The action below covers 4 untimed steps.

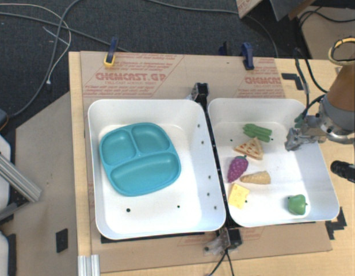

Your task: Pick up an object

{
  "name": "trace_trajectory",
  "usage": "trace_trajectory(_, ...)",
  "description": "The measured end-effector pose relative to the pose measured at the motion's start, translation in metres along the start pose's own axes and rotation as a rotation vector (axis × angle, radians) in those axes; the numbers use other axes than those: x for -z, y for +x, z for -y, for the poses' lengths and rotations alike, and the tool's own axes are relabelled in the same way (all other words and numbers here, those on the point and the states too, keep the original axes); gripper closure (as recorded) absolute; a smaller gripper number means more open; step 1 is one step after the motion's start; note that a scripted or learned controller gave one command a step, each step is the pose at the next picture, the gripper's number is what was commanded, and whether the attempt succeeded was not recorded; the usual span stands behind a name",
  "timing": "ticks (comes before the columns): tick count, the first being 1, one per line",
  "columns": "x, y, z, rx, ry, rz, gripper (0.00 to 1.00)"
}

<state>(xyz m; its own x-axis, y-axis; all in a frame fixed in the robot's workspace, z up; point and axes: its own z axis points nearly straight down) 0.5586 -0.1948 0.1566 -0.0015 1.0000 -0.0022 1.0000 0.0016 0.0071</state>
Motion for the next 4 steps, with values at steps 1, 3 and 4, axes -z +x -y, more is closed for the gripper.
trace_trajectory(1, 0.053, -0.010, 0.004, -0.002, 0.001, 0.000, 1.00)
trace_trajectory(3, 0.108, 0.039, -0.006, 0.002, 0.007, -0.003, 1.00)
trace_trajectory(4, 0.093, 0.089, -0.004, 0.004, 0.010, -0.005, 1.00)
